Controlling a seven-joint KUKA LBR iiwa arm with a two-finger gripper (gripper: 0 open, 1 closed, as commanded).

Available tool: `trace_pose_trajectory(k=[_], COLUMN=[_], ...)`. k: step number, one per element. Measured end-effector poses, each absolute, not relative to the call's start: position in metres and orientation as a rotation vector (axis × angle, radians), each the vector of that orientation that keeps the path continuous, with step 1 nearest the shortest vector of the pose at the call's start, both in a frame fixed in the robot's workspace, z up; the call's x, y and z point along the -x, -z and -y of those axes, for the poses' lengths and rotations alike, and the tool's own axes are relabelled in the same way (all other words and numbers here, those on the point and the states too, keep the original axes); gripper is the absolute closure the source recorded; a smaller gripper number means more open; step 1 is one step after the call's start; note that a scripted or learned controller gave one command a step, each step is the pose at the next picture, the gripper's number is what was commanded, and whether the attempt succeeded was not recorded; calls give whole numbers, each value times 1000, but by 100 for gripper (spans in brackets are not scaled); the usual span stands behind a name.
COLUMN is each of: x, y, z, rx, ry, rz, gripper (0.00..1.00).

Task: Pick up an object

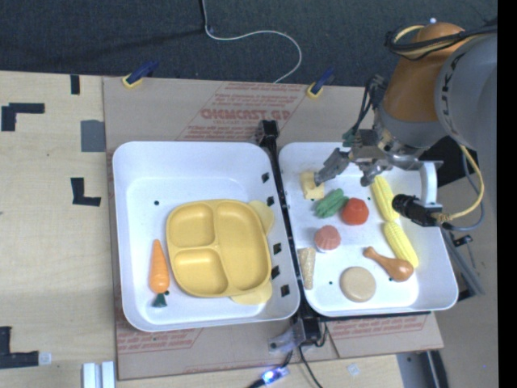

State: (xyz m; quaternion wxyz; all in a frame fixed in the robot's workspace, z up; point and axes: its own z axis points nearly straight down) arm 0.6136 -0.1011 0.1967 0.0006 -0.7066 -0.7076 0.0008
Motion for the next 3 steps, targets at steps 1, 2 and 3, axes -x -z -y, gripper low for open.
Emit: trace_pose_trajectory(k=[1, 2, 3], x=[-617, -608, -610], y=[-152, -94, -88], z=[102, 103, 103], rx=[2218, 2219, 2224], ry=[-6, -4, 2], rz=[2221, 2223, 2228], gripper=[0, 0, 0])
